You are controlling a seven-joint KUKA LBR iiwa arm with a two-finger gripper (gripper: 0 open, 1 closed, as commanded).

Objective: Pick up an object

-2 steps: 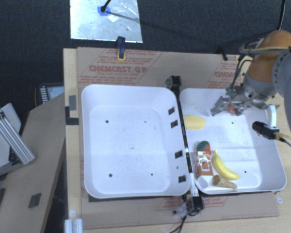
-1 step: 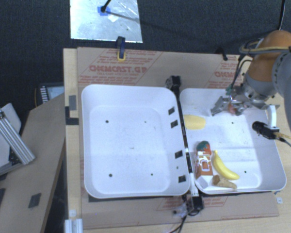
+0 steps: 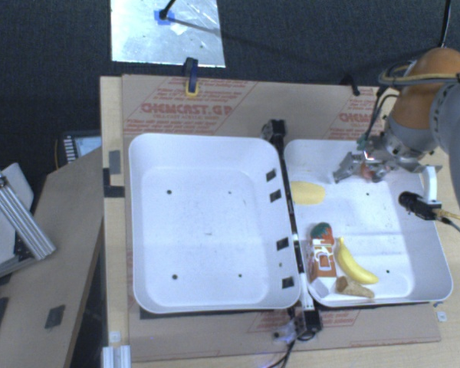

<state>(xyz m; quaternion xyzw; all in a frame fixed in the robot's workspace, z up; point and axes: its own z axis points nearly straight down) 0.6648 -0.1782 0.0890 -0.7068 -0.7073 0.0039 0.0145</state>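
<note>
Two shallow white bins sit side by side on a pale bench sheet printed with red lettering, against dark carpet; a reflective silver panel [image 3: 167, 20] lies beyond the bench. Left bin [image 3: 207, 221] shows a bare floor with a few small dark holes. Right bin [image 3: 422, 240] holds the candidate objects: a pale yellow rounded piece [image 3: 307, 193] near the divider, a curved yellow banana [image 3: 354, 264] toward the near edge, a small orange-and-white packet [image 3: 321, 257] just left of the banana with a green-and-red item [image 3: 322, 231] at its far end, and a tan lump [image 3: 354, 287] below the banana. Gripper [image 3: 358, 165] hangs over the far part of the right bin, apart from every object, nothing between its fingers; their opening cannot be judged at this resolution.
</note>
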